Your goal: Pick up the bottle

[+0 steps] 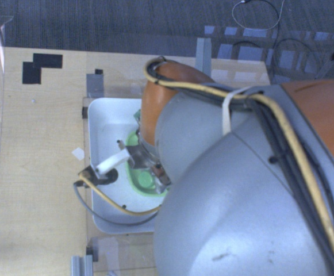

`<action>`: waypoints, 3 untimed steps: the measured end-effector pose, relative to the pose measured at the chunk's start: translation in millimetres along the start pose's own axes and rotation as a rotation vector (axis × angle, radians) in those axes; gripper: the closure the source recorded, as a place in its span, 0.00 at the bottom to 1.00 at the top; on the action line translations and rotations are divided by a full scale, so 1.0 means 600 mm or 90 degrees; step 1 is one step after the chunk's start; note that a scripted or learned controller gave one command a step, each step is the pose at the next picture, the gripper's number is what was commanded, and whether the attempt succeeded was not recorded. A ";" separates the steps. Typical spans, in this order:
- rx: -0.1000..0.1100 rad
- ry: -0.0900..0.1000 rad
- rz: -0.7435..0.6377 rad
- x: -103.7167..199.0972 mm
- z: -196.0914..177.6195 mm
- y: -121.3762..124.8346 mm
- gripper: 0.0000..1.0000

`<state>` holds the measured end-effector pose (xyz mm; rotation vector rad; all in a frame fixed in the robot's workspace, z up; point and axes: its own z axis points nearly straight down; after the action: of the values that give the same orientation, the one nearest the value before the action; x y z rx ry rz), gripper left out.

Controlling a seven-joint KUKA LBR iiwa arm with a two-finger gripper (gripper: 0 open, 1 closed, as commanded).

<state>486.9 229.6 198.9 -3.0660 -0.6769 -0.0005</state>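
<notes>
The grey arm's two-finger gripper (141, 161) is down inside the shallow white plastic bin (100, 125), just over a green plastic bottle (144, 180) lying near the bin's middle. Whether it grips cannot be told; lifting appears not yet done.

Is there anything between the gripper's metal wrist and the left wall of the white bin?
In the camera view, mostly bare white bin floor lies there, crossed by a white tube and a looping yellowish cable running out from the gripper toward the left wall.
</notes>
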 end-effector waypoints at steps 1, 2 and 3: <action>0.000 0.001 0.126 -0.027 0.005 0.061 1.00; -0.001 0.002 0.148 0.004 -0.041 -0.007 1.00; -0.001 0.001 0.148 0.003 0.009 -0.007 1.00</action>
<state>486.9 234.5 193.4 -3.1246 -0.3165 -0.0021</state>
